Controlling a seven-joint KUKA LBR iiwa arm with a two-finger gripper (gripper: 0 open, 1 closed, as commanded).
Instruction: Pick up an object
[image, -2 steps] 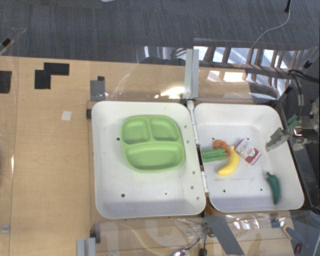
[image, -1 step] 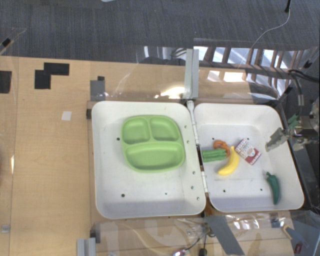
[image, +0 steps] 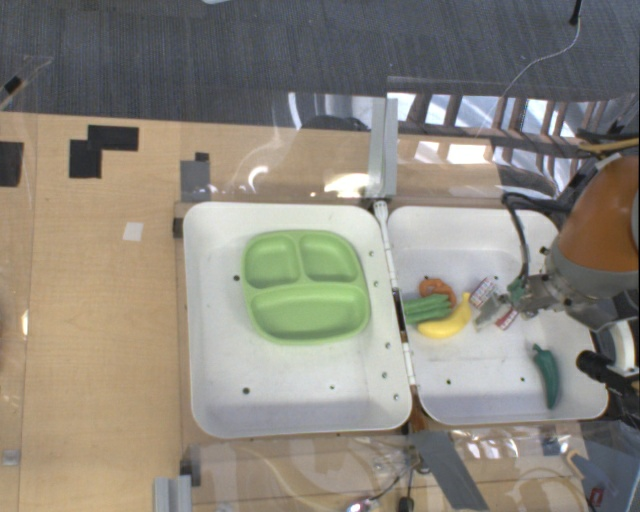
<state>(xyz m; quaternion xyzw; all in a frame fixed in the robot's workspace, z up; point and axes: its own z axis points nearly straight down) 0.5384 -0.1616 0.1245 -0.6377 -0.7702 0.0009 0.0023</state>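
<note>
- Right at the tip of the arm, the fingers (image: 497, 312) sit low in the right bin (image: 450, 235), and they are too small and cluttered for me to tell how far apart they stand or whether anything is caught between them.
- Touching or just beside that tip lies a small white-and-red object (image: 485, 293); I cannot make out what it is.
- Just to the left of it is a yellow banana (image: 447, 322), curved, with an orange ring-shaped toy (image: 436, 288) right above it and a green leafy piece (image: 423, 308) against its left end, near the wall between the bins.
- Further toward the near right corner of that bin lies a dark green pepper-like toy (image: 547, 373), well apart from the banana cluster.
- Behind the tip, the grey wrist rises to the orange band (image: 600, 225) at the right edge.
- Over in the left bin (image: 215, 380), a light green divided plate (image: 305, 285) with three compartments lies flat near the middle.
- Both bins rest side by side on the pale wooden tabletop (image: 90, 350).
</note>
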